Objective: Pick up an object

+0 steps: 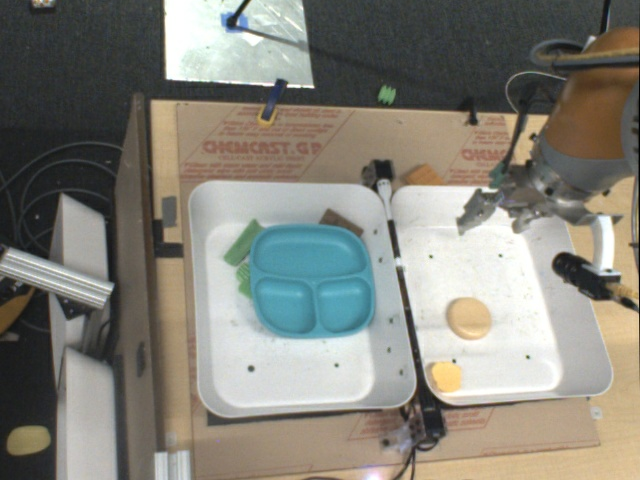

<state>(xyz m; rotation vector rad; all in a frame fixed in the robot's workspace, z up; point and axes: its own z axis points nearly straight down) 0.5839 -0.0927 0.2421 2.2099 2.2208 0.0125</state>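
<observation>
In the right bin [530,368] lie a round tan disc [469,318] and, near the front wall, a small orange-yellow piece [446,376]. A blue divided plate [310,280] sits in the left bin [225,368], with green pieces [241,244] tucked under its left side and a brown block [342,221] at its far edge. My gripper [497,216] hangs over the far part of the right bin, above and behind the tan disc. It is open, with nothing between its fingers.
A black ridge [397,268] divides the two bins. A tan block [423,176] lies on the cardboard just behind the bins. A white and black fitting [592,266] of the arm overhangs the right bin's right wall.
</observation>
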